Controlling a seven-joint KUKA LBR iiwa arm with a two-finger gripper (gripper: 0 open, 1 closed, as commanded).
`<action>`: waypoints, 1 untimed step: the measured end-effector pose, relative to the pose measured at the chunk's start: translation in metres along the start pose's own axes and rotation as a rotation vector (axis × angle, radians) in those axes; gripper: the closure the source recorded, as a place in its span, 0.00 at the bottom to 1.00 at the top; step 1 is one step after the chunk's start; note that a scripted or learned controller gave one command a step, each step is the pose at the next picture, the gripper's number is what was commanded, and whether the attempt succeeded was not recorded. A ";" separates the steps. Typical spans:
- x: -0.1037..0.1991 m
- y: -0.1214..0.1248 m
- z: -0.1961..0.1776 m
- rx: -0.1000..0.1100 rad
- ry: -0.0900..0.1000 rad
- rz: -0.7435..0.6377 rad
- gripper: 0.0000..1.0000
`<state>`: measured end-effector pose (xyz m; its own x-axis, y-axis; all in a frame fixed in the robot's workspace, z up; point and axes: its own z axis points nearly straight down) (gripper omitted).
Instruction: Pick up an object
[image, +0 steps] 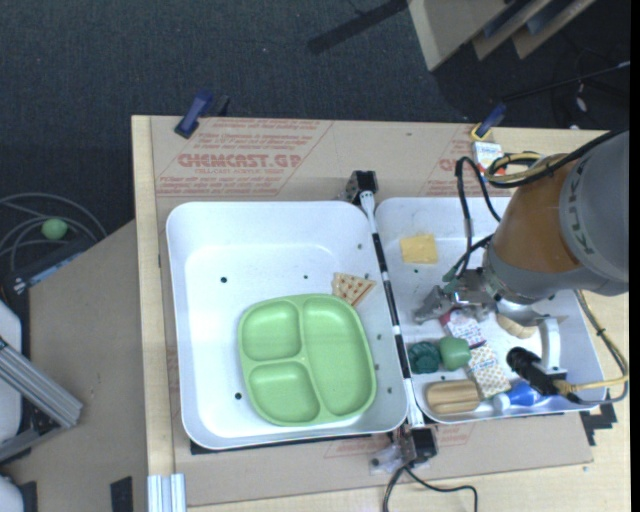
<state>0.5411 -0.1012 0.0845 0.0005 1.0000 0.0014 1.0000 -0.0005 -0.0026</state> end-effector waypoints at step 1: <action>-0.007 -0.012 0.000 0.000 0.000 0.000 0.00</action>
<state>0.5286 -0.1083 0.0844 0.0006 1.0000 0.0011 1.0000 -0.0006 -0.0028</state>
